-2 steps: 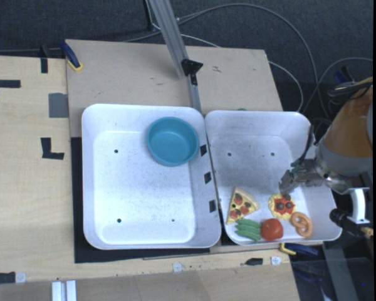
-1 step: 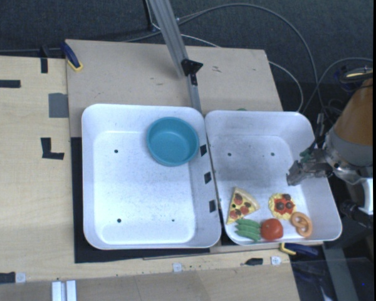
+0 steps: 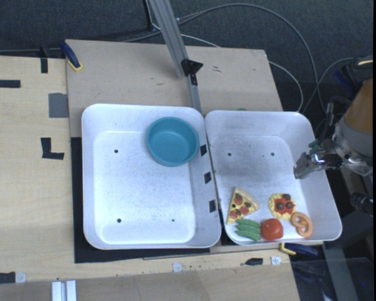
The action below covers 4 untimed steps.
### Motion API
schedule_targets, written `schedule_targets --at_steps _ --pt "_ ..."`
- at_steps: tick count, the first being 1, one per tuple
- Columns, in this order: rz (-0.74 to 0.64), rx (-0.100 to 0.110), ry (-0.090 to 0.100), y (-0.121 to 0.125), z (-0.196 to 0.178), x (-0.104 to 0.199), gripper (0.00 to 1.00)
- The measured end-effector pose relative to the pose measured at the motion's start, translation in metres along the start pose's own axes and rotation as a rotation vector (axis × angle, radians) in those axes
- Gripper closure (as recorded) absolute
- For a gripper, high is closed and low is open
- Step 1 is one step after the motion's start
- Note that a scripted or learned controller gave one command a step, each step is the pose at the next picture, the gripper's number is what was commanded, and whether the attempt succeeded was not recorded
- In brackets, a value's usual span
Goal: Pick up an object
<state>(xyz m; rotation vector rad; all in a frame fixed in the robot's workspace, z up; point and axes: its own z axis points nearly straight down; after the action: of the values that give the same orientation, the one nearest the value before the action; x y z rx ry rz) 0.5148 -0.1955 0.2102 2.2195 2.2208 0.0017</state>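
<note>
In the left bin [image 3: 106,231], a blue bowl [image 3: 172,141]; right bin [image 3: 301,125], toy foods [image 3: 269,215]; pincer [image 3: 308,165] state unclear.

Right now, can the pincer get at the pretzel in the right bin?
Probably yes. The pincer hangs over the right bin's right edge, and the pretzel lies just below it with its top uncovered. The small pizza beside it crowds one side.

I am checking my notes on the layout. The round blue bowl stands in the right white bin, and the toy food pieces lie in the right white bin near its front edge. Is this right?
Not quite. The camera view shows the round blue bowl in the left white bin, not the right one. The toy food pieces do lie in the right white bin near its front edge.
</note>
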Motion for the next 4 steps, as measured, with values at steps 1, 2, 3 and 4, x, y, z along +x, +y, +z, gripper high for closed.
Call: schedule_targets --at_steps 1,2,3,4 --pt "-0.004 0.003 0.002 0.021 0.006 0.047 1.00" --pt "-0.003 0.003 0.002 0.032 0.012 0.095 1.00" --pt "-0.004 0.002 0.002 0.040 0.005 0.153 1.00" --pt "-0.004 0.002 0.002 0.055 -0.010 0.204 1.00"
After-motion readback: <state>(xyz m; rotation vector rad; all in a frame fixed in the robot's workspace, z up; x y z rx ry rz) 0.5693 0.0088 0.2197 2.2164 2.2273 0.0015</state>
